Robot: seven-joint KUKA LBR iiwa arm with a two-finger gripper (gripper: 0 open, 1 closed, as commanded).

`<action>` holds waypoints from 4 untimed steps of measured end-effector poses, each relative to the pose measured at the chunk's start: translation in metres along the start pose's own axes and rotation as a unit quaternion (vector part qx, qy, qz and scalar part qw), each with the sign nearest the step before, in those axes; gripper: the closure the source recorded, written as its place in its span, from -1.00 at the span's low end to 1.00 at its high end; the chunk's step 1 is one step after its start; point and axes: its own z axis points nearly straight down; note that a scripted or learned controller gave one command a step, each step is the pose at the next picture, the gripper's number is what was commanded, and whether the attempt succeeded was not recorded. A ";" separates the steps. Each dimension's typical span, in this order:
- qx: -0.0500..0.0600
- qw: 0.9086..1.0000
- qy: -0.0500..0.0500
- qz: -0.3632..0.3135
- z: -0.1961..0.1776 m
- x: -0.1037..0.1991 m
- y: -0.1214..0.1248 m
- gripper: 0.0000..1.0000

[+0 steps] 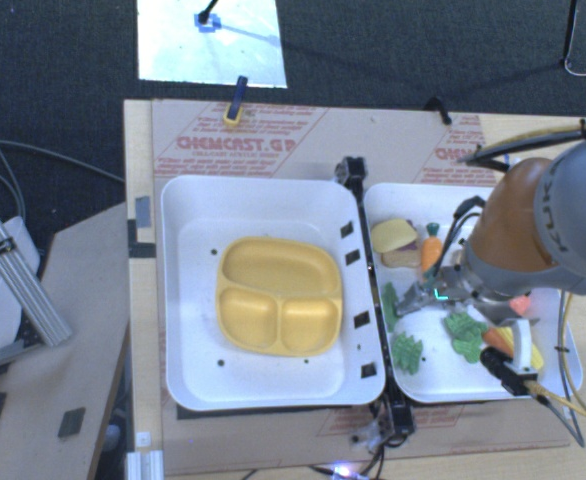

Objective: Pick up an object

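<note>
- The claw (410,303) hangs low over the right bin (398,200), at its left side, and the arm (533,228) covers much of that bin
- Its fingers look a little apart, with nothing between them, so I judge the step is the reach, before any grasp
- Near it lie the green toy (407,352), a carrot (430,252) and a yellow piece (394,234); the left bin (188,213) holds a yellow tray (277,295)
- Next, the claw must settle over one toy and close on it
</note>
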 end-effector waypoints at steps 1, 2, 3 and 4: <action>-0.003 1.000 0.001 -0.004 -0.105 0.058 -0.040 -1.00; 0.002 1.000 0.000 0.002 -0.049 0.007 -0.041 -1.00; -0.003 1.000 -0.001 0.001 -0.002 -0.012 -0.038 -1.00; -0.005 1.000 -0.001 -0.003 -0.002 -0.007 0.046 -1.00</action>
